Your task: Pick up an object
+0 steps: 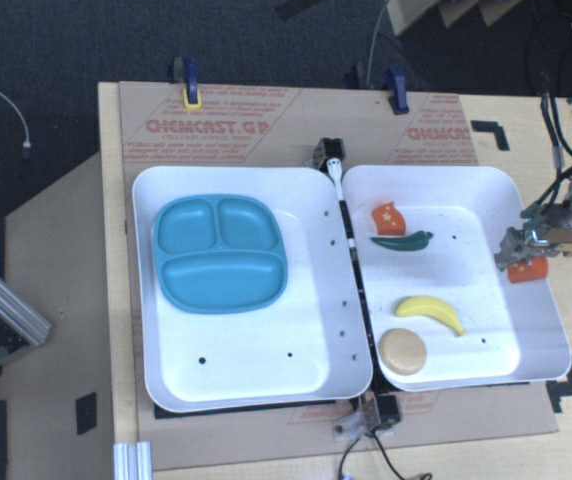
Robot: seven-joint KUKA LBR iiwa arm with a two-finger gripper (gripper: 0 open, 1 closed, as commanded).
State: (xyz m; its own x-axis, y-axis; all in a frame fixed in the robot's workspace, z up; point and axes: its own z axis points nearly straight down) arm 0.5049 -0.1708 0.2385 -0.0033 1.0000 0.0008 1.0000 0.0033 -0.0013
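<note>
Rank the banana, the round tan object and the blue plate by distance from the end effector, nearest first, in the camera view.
From the end effector, at the right bin's right edge:
1. Banana, right bin, lower middle.
2. Round tan object, right bin's lower left corner.
3. Blue plate, left bin.

- You are looking at an evenly lit, fairly bright scene, with light seeming to come from overhead.
- The two white bins are glaring slightly, washing out their floors.
- Soft, short shadows are lying under the banana and the blue divided plate.
- The gripper is blurring at the right edge.
</note>
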